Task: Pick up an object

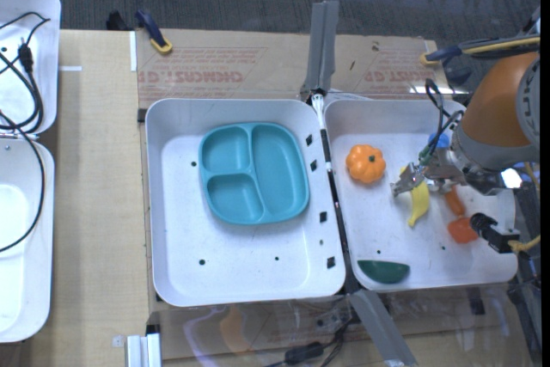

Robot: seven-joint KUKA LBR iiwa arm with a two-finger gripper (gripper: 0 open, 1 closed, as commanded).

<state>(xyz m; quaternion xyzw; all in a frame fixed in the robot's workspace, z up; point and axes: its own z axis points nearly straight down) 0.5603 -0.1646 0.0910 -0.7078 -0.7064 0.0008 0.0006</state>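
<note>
Reaching in over the right bin [507, 275], the gripper [412, 180] sits low at the upper end of a yellow banana [418, 204]; whether it is clamped or spread cannot be told from this angle. The banana is small, curved and plain yellow, lying on the bin floor and slanting down from the gripper. Just left of it rests an orange pumpkin [366, 164] with a green stem. To the right lie two orange pieces [461, 229], and a dark green bowl [383, 272] sits at the near edge. The left bin [172, 271] carries a teal divided plate [254, 173]. Behind both bins, cardboard [206, 60] on the surface bears red lettering, upside down, seemingly "CHEMCUT".
</note>
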